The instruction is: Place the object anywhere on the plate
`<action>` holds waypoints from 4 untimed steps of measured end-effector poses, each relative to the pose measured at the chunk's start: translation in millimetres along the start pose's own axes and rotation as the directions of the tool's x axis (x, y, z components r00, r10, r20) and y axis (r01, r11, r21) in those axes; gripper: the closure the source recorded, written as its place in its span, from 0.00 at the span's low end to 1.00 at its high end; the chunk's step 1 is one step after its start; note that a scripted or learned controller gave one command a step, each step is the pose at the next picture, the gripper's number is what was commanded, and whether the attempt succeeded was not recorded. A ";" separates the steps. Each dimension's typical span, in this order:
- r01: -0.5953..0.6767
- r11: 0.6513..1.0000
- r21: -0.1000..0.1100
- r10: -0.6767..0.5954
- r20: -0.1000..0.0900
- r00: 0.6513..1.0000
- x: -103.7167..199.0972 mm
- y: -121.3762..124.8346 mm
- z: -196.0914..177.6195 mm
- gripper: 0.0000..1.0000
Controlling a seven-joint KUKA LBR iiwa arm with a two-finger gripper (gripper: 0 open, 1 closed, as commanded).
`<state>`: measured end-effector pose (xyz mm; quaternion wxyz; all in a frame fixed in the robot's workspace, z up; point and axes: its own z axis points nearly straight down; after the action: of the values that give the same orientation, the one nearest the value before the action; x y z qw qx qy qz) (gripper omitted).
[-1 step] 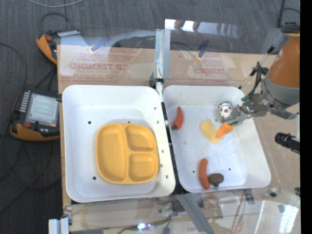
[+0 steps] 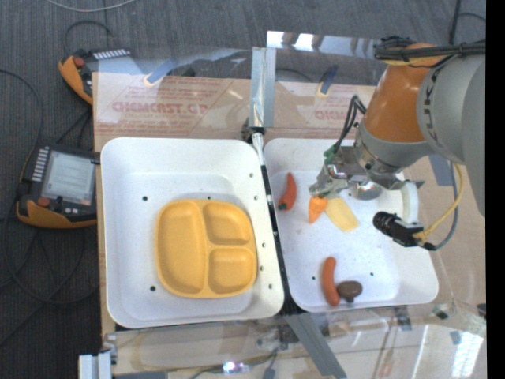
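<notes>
- Gripper (image 2: 331, 181) sits low over the right bin (image 2: 410, 287), its metal fingers pointing toward the cluster of toy food near the bin's middle; whether they are spread or pressed together I cannot tell, since the wrist body hides the gap.
- Just below and left of it lies a small orange carrot-like piece (image 2: 316, 208), touching or nearly touching a pale yellow wedge (image 2: 342, 215) that looks like cheese. Either could be the object meant; nothing is visibly between the fingers.
- An orange-red sausage (image 2: 289, 190) lies near the bin's left wall, apart from the cluster. A second sausage (image 2: 329, 279) rests by the front edge, beside a dark brown lump (image 2: 349, 290).
- Target: the yellow divided plate (image 2: 207, 247) sits in the left bin (image 2: 126, 164), well apart from the gripper, with both bin walls between.
- Risks, as I judge them:
  - The carrot piece and wedge lie so close that a closing grasp may nudge one away or pinch both.
  - A shallow grip on a small, smooth piece could slip during the carry.
  - Lifting too low could clip the dividing walls and knock the object loose before it reaches the plate.
</notes>
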<state>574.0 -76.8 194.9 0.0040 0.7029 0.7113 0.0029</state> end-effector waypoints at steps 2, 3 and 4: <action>0.142 0.990 0.013 -0.142 -0.001 0.990 134.8 -52.5 11.5 1.00; 0.142 0.990 0.013 -0.142 -0.002 0.990 135.0 -52.6 11.6 0.00; 0.143 0.990 0.016 -0.143 -0.003 0.990 135.2 -52.3 3.6 1.00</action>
<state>520.2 57.7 190.5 -0.0019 0.6503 0.7597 -0.0025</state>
